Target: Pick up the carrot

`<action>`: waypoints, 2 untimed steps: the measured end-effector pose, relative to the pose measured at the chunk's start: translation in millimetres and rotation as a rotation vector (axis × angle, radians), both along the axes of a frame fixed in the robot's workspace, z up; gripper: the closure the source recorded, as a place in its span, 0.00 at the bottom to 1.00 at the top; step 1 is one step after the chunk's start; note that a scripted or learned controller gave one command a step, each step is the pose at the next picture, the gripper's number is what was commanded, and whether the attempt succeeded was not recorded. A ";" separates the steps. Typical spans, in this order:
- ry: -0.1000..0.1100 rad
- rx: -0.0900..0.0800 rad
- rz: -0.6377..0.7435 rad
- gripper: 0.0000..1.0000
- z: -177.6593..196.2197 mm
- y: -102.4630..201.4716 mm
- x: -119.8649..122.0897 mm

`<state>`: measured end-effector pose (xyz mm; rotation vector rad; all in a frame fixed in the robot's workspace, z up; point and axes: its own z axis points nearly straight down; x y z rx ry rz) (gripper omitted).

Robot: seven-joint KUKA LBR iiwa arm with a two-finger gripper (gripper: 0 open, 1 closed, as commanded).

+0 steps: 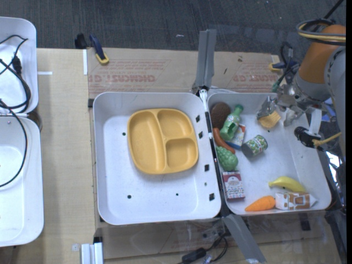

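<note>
Grey arm [335,70] with orange band, black and yellow cables.

Dark carpet [165,10]; pale wooden bench [60,147]

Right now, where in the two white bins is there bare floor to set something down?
Left white bin: bare floor in front of and left of the yellow divided plate. Right white bin: an open patch mid-floor between the green-labelled can, the yellow banana and the red box. Crowded along its left wall; the orange carrot lies at the front.
</note>
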<state>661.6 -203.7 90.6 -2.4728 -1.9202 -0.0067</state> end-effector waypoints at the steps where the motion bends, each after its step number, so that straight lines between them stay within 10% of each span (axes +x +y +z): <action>1: 0.000 -0.007 0.002 1.00 7.2 -2.8 -0.1; 2: -0.001 -0.005 -0.038 1.00 0.7 -4.0 -0.4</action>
